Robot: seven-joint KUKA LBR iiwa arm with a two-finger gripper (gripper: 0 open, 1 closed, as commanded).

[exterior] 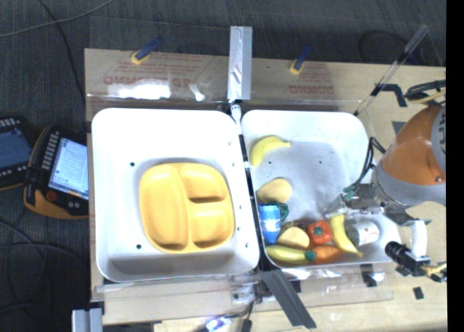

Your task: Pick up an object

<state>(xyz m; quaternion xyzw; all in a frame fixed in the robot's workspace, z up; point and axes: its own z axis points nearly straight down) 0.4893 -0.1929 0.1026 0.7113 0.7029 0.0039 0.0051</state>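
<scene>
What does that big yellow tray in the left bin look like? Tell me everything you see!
The yellow divided tray looks like smooth moulded plastic with rounded corners. It has three sunken compartments: one large section on the view's left and two smaller ones stacked on the right, split by raised ridges. It lies flat, open side up, slightly turned, roughly in the middle of the left white bin, resting on the bin's floor. Its compartments hold nothing, and nothing else touches it.

Tray (187,206) in left bin (116,142); fruit (304,240) in right bin (326,124).
</scene>
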